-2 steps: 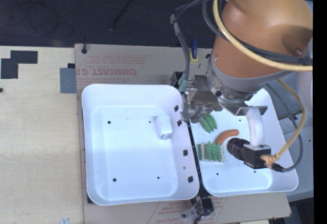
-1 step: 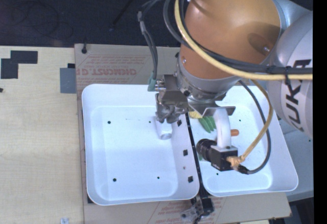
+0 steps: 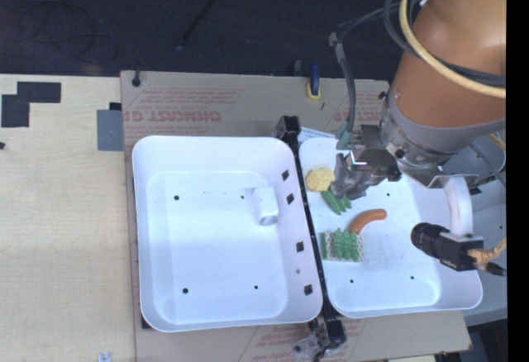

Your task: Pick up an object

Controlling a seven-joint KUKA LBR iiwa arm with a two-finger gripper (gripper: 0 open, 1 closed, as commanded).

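Note:
My gripper (image 3: 348, 184) hangs low in the right bin (image 3: 413, 298), at its upper left part. Directly under its tip lies a small green piece (image 3: 335, 202), partly covered by it. A yellow lump (image 3: 318, 179) sits just left of the gripper, touching the green piece's upper end. An orange sausage-shaped item (image 3: 367, 220) lies just below and right of the gripper. A green and white studded block (image 3: 343, 245) rests further down. Nothing is visibly lifted off the bin floor.
A small white cylinder (image 3: 265, 206) lies in the left bin (image 3: 165, 286) near its right wall. The black divider (image 3: 303, 228) between the bins runs just left of the yellow lump. The arm's large orange and grey body (image 3: 455, 63) overhangs the right bin's upper right.

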